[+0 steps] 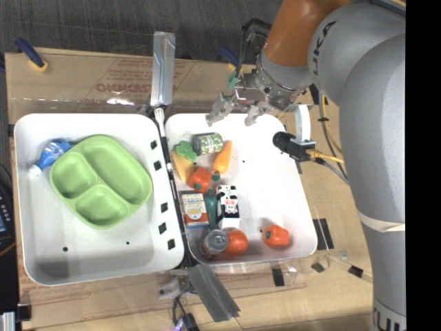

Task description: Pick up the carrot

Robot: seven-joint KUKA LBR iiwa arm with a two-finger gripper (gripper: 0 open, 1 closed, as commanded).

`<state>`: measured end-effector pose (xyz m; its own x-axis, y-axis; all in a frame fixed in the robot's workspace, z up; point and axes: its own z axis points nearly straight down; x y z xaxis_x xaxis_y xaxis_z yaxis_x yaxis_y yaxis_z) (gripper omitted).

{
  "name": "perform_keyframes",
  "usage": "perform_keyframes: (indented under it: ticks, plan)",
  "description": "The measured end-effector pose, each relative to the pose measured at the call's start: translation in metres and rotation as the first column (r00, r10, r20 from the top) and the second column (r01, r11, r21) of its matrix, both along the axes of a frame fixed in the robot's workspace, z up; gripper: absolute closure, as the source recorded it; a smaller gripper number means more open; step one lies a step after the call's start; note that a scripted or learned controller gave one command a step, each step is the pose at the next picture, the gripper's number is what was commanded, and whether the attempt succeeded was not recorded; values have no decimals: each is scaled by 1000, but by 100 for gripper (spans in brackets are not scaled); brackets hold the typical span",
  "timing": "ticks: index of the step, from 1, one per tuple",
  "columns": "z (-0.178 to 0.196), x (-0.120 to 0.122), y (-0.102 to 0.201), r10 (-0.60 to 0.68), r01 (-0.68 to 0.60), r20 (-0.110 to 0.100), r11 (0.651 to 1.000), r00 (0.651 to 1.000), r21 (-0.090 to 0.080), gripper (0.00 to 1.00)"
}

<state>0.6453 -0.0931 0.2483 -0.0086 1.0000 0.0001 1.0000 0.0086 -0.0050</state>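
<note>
At the far left of the frame we see the left bin (27, 254), a shallow white tray resting on the desk (69, 81). Inside it lies a green divided plate (101, 179), and a blue object (52, 152) peeks out from behind the plate's upper left edge, touching it. Moving right past the divider, we come to the right bin (289, 192), where the things crowd its left half. Near its upper left we see a green leafy toy (185, 149), a yellow piece (181, 165) just below it, and a small green can (207, 143) lying on its side. The carrot (222, 156) lies tilted just right of that can and touching it, with a red tomato-like toy (200, 178) just below. Lower down we see a small orange carton (193, 208), a black-and-white milk carton (228, 205) beside it, a silver can (215, 242) against a red round toy (236, 242), and an orange pepper (276, 236) apart to the right. Above the bin's upper edge we see the hand (234, 116), its fingers spread apart and gripping nothing, hovering above the carrot and clear of it.
</note>
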Motion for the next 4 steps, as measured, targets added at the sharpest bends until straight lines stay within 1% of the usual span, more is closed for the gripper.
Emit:
perform_keyframes:
  ticks: [1, 2, 3, 4]
  plan:
    - [0, 0, 0, 0, 0, 0, 1000, 1000, 0, 0]
    - [-103, -26, -39, 44, -44, -3, 999, 999, 0, 0]
    - [-157, -21, -62, -55, 55, -1, 998, 998, 1, 0]
    - [-43, -46, -76, -109, 109, 5, 994, 994, 0, 0]
